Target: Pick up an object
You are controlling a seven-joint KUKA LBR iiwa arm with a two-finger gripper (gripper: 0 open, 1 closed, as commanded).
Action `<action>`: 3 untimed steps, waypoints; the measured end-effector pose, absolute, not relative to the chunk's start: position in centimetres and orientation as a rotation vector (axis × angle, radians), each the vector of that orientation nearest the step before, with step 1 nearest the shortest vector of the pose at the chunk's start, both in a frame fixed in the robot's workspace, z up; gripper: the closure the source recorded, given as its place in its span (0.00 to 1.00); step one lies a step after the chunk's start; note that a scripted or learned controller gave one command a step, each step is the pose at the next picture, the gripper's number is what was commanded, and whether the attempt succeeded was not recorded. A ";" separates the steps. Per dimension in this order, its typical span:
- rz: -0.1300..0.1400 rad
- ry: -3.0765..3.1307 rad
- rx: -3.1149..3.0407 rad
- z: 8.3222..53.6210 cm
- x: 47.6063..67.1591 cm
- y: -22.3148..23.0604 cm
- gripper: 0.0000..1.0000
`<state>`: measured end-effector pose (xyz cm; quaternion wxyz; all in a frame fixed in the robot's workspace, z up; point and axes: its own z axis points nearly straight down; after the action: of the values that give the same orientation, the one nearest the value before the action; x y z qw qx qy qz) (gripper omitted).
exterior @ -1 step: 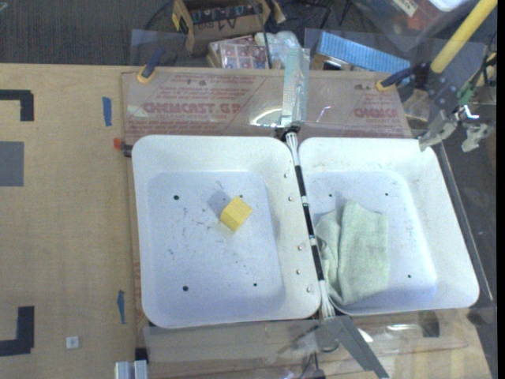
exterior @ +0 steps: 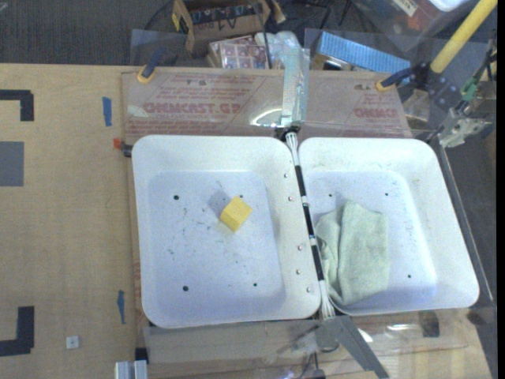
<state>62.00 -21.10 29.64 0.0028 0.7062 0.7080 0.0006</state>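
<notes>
A small yellow block (exterior: 235, 213) lies in the left white bin (exterior: 158, 290), a little above and right of that bin's middle, tilted at an angle. A pale green cloth (exterior: 359, 249) lies crumpled in the right white bin (exterior: 442, 275), against its left wall and reaching toward the near edge.
The two bins meet along a central seam (exterior: 306, 227) with clips. A cardboard sheet (exterior: 205, 105) lies behind them on the wooden bench (exterior: 63, 235). Clutter, a blue clamp (exterior: 394, 77) and a yellow pole (exterior: 467, 24) stand at the back right.
</notes>
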 end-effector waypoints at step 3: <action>0.001 2.999 0.918 30.0 52.8 -22.4 1.00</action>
<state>52.85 -22.40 29.97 0.0026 0.2928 0.9562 0.0002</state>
